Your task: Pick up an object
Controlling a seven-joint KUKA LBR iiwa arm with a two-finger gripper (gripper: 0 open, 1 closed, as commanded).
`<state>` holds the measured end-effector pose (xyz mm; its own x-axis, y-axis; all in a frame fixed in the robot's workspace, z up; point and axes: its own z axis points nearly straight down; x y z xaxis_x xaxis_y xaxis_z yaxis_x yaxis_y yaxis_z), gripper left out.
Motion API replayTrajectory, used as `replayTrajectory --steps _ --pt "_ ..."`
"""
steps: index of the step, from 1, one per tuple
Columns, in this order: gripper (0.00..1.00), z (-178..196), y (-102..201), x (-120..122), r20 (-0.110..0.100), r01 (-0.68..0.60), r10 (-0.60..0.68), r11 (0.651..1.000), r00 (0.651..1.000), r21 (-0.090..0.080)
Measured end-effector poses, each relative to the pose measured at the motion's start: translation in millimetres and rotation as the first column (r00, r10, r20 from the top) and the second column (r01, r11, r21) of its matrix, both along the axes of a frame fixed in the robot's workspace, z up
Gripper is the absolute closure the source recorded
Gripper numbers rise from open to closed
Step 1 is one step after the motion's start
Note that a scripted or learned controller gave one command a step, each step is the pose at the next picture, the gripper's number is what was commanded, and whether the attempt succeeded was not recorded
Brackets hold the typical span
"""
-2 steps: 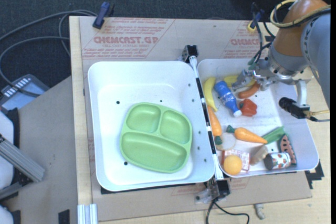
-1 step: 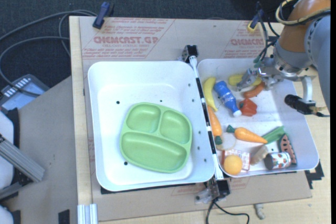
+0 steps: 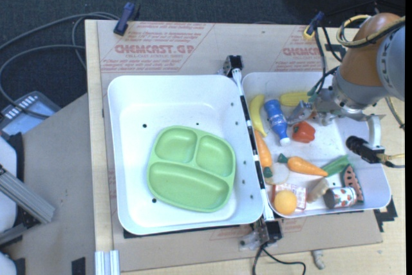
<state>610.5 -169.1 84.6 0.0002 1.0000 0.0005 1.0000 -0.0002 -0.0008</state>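
Note:
My gripper (image 3: 304, 114) hangs low over the back of the right bin (image 3: 380, 193), under the grey wrist with its orange band. Just below it lies a red toy pepper (image 3: 304, 132). A blue bottle (image 3: 277, 120) lies to its left, and a yellow piece (image 3: 293, 98) sits behind it. Whether the gripper touches any of them is unclear. Nothing is visibly held.
The right bin also holds a banana (image 3: 257, 114), two carrots (image 3: 306, 167) (image 3: 263, 151), an orange ball (image 3: 285, 202), a small can (image 3: 340, 197), a watermelon slice (image 3: 351, 176) and a green piece (image 3: 335, 165). A green divided plate (image 3: 192, 168) lies in the left bin (image 3: 129, 106).

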Motion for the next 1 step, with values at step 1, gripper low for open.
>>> replayTrajectory --steps 1 --pt "0.0 27.1 16.9 56.8 0.003 -0.002 0.002 1.0 1.0 -0.001"
